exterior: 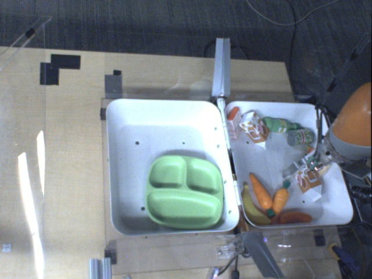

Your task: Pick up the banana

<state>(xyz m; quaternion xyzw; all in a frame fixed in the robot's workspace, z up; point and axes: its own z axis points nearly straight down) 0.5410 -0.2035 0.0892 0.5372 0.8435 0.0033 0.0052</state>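
Item: banana [251, 207], lying well left of and below my gripper [306, 163], wedged against the right bin [343, 205] wall under two carrots [261, 192]. I judge their overlap complicates a grasp. Gripper spread: I cannot tell, clutter obscures it.

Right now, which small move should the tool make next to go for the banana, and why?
Probably shift toward the right bin's near-left corner. The tool sits by the far-right packets, while the banana lies along the left wall, partly under a carrot.

Pale wooden bench [64, 173] against dark carpeted floor [128, 16]
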